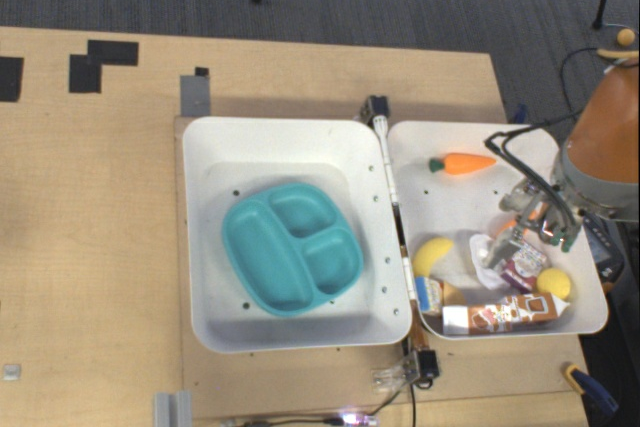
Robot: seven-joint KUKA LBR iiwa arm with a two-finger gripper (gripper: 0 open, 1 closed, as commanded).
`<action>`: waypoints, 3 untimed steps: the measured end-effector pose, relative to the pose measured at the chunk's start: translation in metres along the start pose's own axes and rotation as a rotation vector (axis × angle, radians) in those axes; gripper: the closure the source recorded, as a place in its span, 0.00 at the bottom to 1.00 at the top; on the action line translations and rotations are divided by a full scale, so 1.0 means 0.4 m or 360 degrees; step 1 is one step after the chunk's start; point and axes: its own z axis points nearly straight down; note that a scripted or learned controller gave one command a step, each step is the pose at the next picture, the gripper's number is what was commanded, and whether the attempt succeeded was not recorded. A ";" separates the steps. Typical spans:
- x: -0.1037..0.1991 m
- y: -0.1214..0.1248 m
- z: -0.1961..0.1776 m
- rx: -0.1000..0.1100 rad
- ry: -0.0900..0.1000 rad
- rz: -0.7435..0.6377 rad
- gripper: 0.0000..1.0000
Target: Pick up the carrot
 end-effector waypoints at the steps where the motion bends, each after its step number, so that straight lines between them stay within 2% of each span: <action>1: -0.173 0.013 -0.118 0.0000 -0.0001 0.0081 0.00; 2: -0.187 -0.067 0.249 -0.0001 -0.0009 -0.0092 0.00; 3: -0.314 0.057 0.258 0.0014 0.0032 0.0035 0.00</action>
